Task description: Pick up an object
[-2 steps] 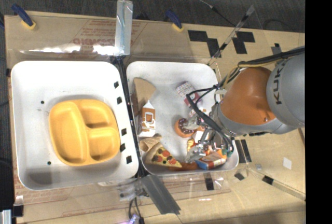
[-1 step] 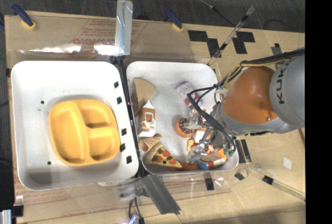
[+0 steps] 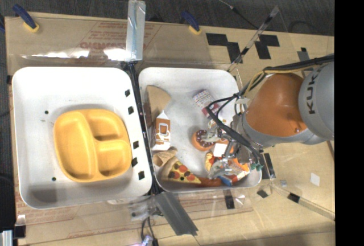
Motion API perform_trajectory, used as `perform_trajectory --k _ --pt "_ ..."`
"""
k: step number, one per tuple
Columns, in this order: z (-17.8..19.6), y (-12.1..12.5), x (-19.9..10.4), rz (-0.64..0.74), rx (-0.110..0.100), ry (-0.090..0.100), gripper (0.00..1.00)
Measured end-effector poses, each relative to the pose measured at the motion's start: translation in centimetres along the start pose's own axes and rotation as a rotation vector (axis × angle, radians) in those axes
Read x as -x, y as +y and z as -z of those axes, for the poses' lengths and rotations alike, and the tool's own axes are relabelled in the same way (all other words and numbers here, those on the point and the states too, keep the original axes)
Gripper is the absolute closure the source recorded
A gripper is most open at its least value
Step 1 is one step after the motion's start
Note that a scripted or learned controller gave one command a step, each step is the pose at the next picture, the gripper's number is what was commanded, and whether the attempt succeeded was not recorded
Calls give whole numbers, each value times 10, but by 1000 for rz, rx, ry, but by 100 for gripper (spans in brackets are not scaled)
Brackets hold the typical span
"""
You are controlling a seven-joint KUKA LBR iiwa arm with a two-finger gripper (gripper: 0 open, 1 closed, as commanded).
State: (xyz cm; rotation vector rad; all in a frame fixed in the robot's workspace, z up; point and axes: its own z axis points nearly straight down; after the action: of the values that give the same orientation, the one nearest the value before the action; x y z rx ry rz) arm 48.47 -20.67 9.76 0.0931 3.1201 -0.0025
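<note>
The grey two-finger gripper (image 3: 227,155) hangs low in the right shallow white bin (image 3: 187,77), beside a round brown toy doughnut (image 3: 203,139); its grip state cannot be told.

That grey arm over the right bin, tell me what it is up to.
The KUKA arm reaches in from the right, its gripper low over a clutter of small toy foods in the right bin. A pizza slice, a small carton and a doughnut-like piece lie there. Whether it has caught anything cannot be told. The left bin holds a yellow divided tray.
</note>
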Motion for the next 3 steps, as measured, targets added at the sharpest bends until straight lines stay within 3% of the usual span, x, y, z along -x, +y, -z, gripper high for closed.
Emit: perform_trajectory --k 1,2,3 --pt "-1 28 -2 -31 -3 -3 0" --pt "9 30 -3 -23 -2 4 100" --pt "14 99 2 -248 -1 19 100"
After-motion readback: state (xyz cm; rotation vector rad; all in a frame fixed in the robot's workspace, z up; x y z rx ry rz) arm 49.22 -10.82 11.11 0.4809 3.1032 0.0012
